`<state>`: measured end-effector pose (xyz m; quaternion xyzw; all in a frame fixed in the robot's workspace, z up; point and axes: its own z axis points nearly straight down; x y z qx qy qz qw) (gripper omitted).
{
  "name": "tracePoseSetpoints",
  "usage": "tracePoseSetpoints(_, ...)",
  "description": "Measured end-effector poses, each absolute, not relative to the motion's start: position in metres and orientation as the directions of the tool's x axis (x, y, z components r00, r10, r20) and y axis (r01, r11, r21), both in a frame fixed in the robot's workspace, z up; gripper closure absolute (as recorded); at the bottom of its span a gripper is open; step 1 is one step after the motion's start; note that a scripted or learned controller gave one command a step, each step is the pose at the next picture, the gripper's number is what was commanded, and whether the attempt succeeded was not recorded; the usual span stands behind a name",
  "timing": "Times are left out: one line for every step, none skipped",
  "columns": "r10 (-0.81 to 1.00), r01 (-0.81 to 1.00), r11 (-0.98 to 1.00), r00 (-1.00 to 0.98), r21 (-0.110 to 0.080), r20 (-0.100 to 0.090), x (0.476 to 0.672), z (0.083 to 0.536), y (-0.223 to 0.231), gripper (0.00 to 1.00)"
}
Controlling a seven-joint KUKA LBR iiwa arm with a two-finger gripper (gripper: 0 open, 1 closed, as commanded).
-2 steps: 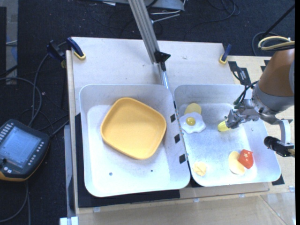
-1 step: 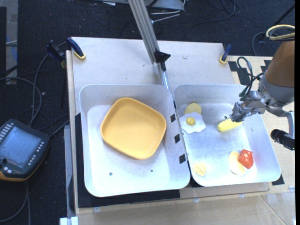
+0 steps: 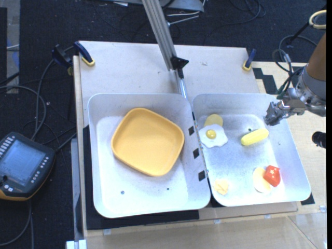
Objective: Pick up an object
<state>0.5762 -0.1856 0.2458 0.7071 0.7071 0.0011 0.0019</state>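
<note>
The right bin (image 3: pixel 290 154) holds several toy foods: a fried egg (image 3: pixel 213 136) near its left wall, a yellow round piece (image 3: pixel 213 120) just behind the egg, a yellow corn-like piece (image 3: pixel 254 137) in the middle, a red tomato-like piece (image 3: pixel 272 175) on a pale slice (image 3: pixel 260 181) at the front right, and a small pale yellow chunk (image 3: pixel 222 188) at the front. My gripper (image 3: pixel 273 114) hangs over the bin's back right rim, up and to the right of the corn-like piece, and touches none of the foods.
The left bin (image 3: pixel 101 191) holds a large yellow square plate (image 3: pixel 148 140). A slanted metal pole (image 3: pixel 163 32) rises from behind the divide between the bins. A teach pendant (image 3: pixel 21 165) lies off the bench at the left. Cables run across the dark floor behind.
</note>
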Motion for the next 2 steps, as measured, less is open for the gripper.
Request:
tracePoseSetpoints(1.000, 1.000, 0.000, 0.000, 0.003, -0.001, 0.577, 0.287, -0.186, 1.00)
tracePoseSetpoints(1.000, 1.000, 0.004, -0.004, -0.001, 0.001, 0.586, 0.278, -0.144, 1.00)
